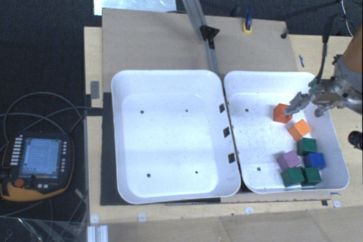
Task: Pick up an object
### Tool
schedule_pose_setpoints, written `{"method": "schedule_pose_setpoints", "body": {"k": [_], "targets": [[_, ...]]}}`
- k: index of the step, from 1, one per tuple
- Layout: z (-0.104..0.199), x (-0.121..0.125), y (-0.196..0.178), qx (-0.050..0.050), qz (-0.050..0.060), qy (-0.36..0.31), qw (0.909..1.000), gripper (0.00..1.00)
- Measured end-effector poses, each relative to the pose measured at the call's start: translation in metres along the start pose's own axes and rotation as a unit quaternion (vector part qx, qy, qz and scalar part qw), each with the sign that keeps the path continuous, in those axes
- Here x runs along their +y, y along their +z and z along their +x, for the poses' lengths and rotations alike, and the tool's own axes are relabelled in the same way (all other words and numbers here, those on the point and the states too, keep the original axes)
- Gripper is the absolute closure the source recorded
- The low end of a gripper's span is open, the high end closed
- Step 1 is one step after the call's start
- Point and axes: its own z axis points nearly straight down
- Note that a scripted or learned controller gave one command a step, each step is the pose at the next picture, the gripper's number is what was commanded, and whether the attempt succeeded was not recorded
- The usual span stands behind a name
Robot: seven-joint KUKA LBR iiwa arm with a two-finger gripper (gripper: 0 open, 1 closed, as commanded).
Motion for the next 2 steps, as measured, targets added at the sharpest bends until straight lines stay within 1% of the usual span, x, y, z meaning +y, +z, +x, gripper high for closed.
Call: {"method": "schedule_pose_setpoints", "body": {"k": [1,2], "targets": [[0.000,0.000,0.000,0.000,0.000,0.001,1.0000,0.00],[0.009,0.001,0.047,0.000,0.002,0.001,1.0000,0.00]]}}
